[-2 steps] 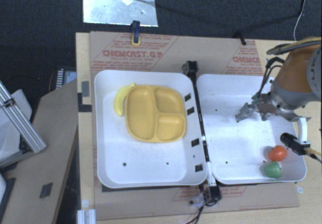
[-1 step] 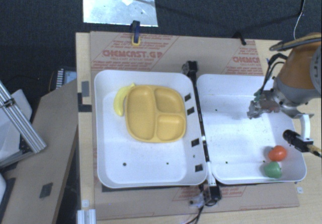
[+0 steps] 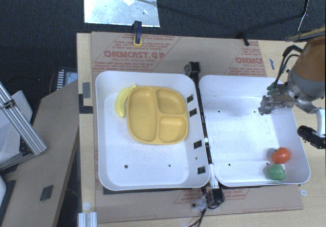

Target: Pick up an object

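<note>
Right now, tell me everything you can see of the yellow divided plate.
The yellow divided plate lies flat in the left bin, toward its upper middle. It looks like smooth moulded plastic, a rounded square with three compartments: one tall one on the left, two smaller ones stacked on the right. All three look bare. A yellow banana curves along its upper left edge, partly tucked under or against the rim; which one is unclear.
</note>
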